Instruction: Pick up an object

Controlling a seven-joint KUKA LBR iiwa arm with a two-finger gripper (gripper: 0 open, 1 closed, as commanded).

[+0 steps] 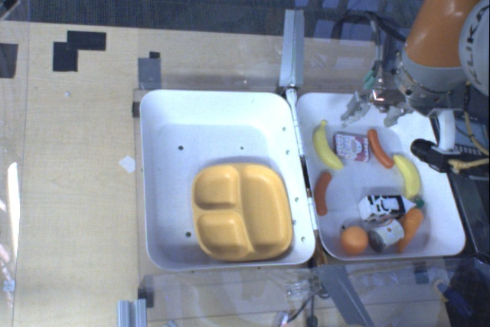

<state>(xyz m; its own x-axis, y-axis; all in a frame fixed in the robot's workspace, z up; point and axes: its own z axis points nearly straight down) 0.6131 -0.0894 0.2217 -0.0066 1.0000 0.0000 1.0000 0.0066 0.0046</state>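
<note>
Camera view looks down at a slant on a pale wooden tabletop (76, 165) carrying 2 shallow white bins side by side. The left bin (164, 134) holds just 1 thing, a yellow tray (241, 209) with 3 compartments, lying toward the near side of the bin. The right bin (452, 237) is the busy one: a yellow banana (327, 147) curves along its left side, just beside a small red and white packet (352, 147), with a red sausage (380, 148) just to the right of that packet. A second banana (408, 176) lies further right, and a second red sausage (322, 191) sits near the bin's left wall. Toward the near edge there is a cluster: a black and white item (382, 205), an orange (354, 240), a greyish piece (385, 236) touching the orange's right side, and a carrot (411, 227) leaning along the right of that group. The grey arm with its orange band (440, 19) comes in from the right, and the end effector (375, 109) hangs over the far part of the right bin, just above the packet and the first sausage, its 2 fingers (354, 109) spread apart with nothing between them. All the small items lie on the bin floor, none lifted.
</note>
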